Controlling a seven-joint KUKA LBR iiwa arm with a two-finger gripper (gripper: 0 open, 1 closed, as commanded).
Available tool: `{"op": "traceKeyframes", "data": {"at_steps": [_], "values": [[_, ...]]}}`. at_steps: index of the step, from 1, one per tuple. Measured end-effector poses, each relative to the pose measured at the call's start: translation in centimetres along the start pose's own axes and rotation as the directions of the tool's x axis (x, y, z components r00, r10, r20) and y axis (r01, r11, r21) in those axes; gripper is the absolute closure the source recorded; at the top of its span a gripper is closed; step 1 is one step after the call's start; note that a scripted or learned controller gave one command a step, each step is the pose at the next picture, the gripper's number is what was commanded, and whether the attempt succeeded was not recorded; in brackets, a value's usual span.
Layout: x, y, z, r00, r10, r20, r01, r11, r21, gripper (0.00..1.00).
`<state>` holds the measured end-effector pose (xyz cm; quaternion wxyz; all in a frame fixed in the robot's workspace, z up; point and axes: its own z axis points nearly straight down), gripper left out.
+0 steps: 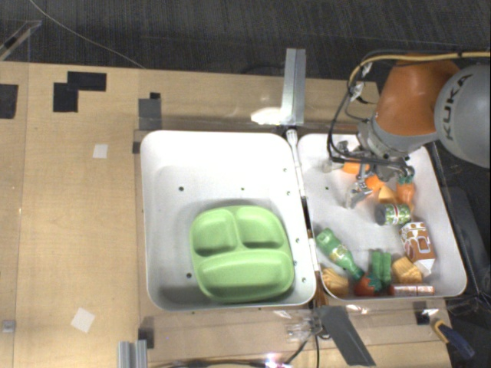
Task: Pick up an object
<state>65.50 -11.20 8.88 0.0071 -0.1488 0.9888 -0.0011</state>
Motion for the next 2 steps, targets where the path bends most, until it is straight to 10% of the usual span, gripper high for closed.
{"op": "traceKeyframes", "data": {"at_steps": [1, 2], "values": [[-0.5, 0.0, -1.5, 1.0, -0.003, 0.015, 0.003, 1.0, 0.005, 1.0], [-0.1, 2.1, -12.4, 0.991, -0.137, 0.006, 0.137, 0.991, 0.004, 1.0]]}}
